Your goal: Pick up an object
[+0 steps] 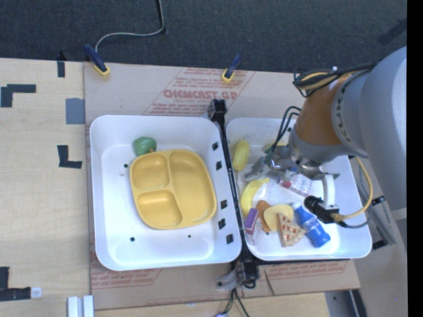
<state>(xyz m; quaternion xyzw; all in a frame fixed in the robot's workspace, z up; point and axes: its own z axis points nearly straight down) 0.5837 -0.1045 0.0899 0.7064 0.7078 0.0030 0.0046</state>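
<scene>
My gripper [266, 166] hangs low in the right bin [360, 248], near its upper left, at the end of the grey arm with the orange band [320, 114]. It sits between a yellow lemon-like piece [241, 154] and a yellow banana-like piece [252, 193], close above both. Nothing shows as held. Nearer the front lie a pizza slice [289, 230], a blue bottle [312, 228], a small purple box [251, 222] and a white packet with red print [301, 185].
The left bin [99, 177] holds a yellow divided plate [173, 189] and a green piece [145, 144] at its back. A black divider [225, 157] runs between the bins. Cables [360, 203] loop beside the arm over the right bin.
</scene>
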